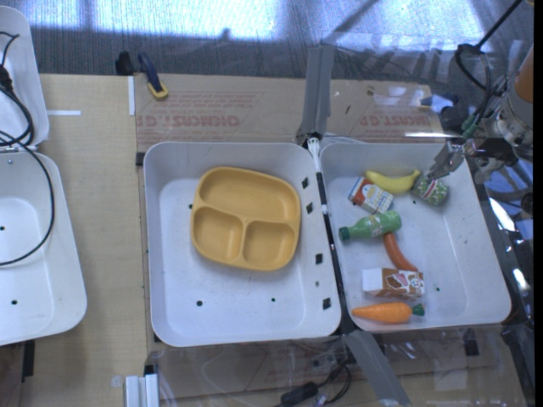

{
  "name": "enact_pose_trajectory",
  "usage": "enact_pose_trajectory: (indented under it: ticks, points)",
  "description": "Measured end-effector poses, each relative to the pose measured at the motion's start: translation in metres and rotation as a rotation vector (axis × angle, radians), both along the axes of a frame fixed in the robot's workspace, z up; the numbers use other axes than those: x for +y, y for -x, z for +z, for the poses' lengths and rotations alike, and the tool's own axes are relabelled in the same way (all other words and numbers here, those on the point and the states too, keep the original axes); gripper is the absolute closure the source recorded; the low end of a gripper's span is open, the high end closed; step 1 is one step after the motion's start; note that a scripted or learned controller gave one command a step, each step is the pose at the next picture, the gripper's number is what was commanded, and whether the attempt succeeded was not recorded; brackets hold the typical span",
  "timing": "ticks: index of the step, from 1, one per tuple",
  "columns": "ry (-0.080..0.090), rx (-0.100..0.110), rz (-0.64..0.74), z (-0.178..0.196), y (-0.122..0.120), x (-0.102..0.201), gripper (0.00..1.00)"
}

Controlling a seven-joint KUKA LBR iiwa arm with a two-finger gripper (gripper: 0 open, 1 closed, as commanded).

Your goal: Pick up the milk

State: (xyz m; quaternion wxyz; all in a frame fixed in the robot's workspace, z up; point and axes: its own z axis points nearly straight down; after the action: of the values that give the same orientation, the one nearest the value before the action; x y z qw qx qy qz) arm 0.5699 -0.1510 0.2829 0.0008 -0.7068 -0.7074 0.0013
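The milk is a small white carton with an orange-red top. It lies on its side in the right bin, at the upper left, just below a yellow banana. My gripper hangs over the bin's upper right part, its tip just above a green round item. It is well to the right of the milk, with the banana's tip in between.
The right bin also holds a green bottle, a red-orange sausage, a brown-and-white carton and a carrot. A yellow divided plate sits in the left bin. Cables run at the far right.
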Motion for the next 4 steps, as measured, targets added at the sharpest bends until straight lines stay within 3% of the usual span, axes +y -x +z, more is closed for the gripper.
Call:
enact_pose_trajectory:
  ticks: [1,2,3,4]
  points:
    - [0.001,-0.002,0.183,0.001,-0.024,-0.033,0.0]
    - [-0.002,0.0,0.333,-0.146,0.029,0.003,0.0]
    - [-0.002,-0.001,0.451,-0.192,0.08,0.052,0.0]
    - [0.002,-0.011,0.446,-0.182,0.077,0.05,1.0]
